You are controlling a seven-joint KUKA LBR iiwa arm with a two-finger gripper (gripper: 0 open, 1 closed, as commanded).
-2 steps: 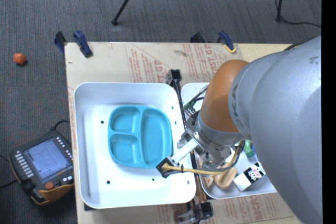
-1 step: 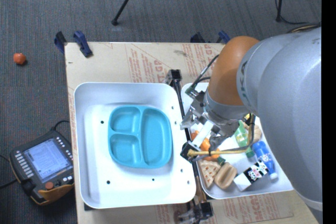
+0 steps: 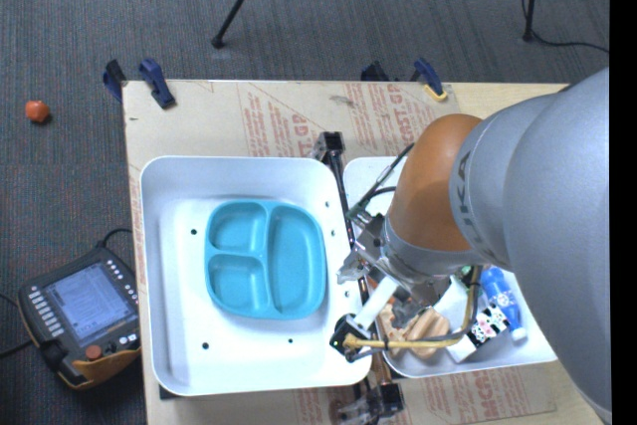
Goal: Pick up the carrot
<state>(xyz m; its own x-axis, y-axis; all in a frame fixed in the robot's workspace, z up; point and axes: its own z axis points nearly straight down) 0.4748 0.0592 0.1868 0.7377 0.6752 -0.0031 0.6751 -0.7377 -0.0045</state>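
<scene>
Grey arm's two-finger gripper (image 3: 390, 312) low over right white bin (image 3: 528, 345)'s left edge; finger state impossible to tell.

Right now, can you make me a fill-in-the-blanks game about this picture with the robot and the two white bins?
1. The divided plate in the left bin is the colour ____.
2. That plate has ____ compartments.
3. The robot arm is reaching down over the ____ bin.
4. The small orange-red thing at the far left lies on the ____, off the bench.

Missing words: blue; three; right; floor
</scene>
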